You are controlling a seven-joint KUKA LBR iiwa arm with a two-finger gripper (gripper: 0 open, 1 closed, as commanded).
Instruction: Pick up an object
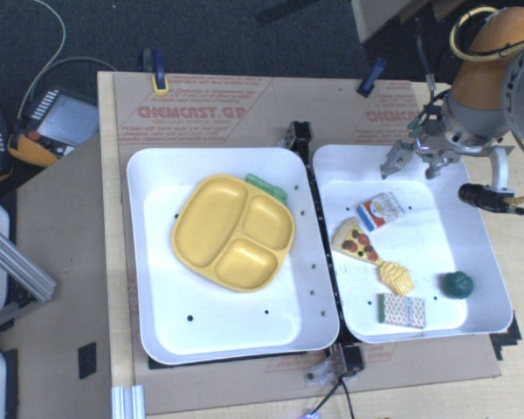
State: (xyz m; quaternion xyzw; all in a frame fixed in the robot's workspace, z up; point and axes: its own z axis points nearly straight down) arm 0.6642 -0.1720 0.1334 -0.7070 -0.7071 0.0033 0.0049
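Note:
My gripper (413, 165) hangs over the back of the right bin (482, 251), its two grey fingers spread open with nothing between them. Below it in that bin lie a small red, white and blue packet (381, 209), a pizza slice toy (355, 241), a yellow ridged piece (396, 277), a dark green round object (457, 284) and a flat green and white packet (402, 311). The packet nearest the gripper lies a little in front of the fingertips, apart from them.
The left bin (157, 269) holds a yellow divided plate (233, 231) with a green object (266, 187) peeking out behind it. A black clamp (299, 134) sits between the bins at the back. Cardboard sheeting (244, 103) lies under both bins.

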